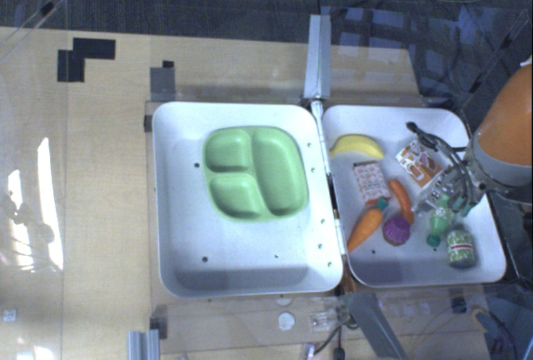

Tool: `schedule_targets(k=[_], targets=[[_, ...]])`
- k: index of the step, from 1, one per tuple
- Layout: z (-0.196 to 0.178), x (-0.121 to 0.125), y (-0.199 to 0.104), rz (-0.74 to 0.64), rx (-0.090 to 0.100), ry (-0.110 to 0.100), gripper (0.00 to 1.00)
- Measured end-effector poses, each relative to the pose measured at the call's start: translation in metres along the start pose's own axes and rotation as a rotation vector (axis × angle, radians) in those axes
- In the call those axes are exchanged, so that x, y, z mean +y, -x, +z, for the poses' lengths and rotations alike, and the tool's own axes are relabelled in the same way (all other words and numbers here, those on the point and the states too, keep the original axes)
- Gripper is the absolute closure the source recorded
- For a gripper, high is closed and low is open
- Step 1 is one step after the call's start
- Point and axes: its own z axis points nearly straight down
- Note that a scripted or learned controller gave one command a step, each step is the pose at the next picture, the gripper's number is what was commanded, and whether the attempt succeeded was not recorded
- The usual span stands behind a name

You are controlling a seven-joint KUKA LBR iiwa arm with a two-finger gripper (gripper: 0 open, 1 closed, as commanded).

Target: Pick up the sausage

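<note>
Where arm enters, end effector blurred

From my seat the arm runs off the frame at three o'clock, so I see just its orange band and a slice of grey wrist. The gripper is a blurred tangle of metal and wire; I can't make out how its fingers stand. It covers part of the small printed packet at its ten o'clock. The green item at its six o'clock is too small to identify. Print on the can is unreadable.
</note>
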Motion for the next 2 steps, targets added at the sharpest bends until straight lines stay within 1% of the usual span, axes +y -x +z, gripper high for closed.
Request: schedule_targets(k=[1,2], targets=[[-0.030,0.016,-0.029,-0.226,-0.005,0.003,1.00],[-0.091,0.081,-0.039,-0.371,-0.012,0.007,1.00]])
